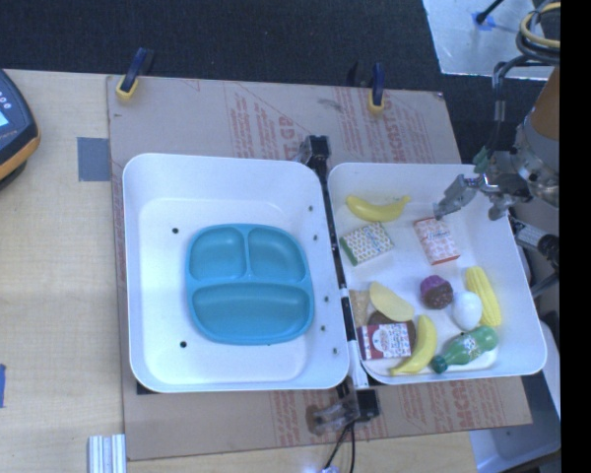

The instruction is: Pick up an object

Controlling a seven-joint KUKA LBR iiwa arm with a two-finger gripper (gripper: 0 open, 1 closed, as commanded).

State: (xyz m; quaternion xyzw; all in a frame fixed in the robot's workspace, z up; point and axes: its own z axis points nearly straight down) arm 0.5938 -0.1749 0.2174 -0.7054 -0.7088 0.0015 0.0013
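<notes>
A: Where's the gripper (470,193) rn?

B: Upper right of frame, over the top edge of the right bin (532,294). Can't tell how it's set, and nothing visibly in it. It's small and partly lost against the arm hardware.

A: Nearest thing to go for?

B: Red-and-white carton (437,240), just below and a bit left of the gripper, lying flat mid-bin. I'd guess it's light, stiffish w/ flat faces — take it across the narrow sides.

A: Other options?

B: Plenty. Banana (377,207) at the bin's upper left, green-edged box (365,243) under it. Lower down: yellow slice (391,302), dark round fruit (435,292), white egg (467,309), corn (484,297), a brown box (385,340), a second banana (420,347), green bottle (466,348). The round ones prob smooth and apt to roll or squirt out — the egg esp.

A: Lower bunch is tight?

B: Yeah, touching or overlapping, so hard to get around one cleanly. Slice partly covers smth dark I can't ID.

A: Left side?

B: Left bin (148,264) holds a blue divided plate (249,284), centre-left of frame. The arm is cut off at the right edge.
</notes>
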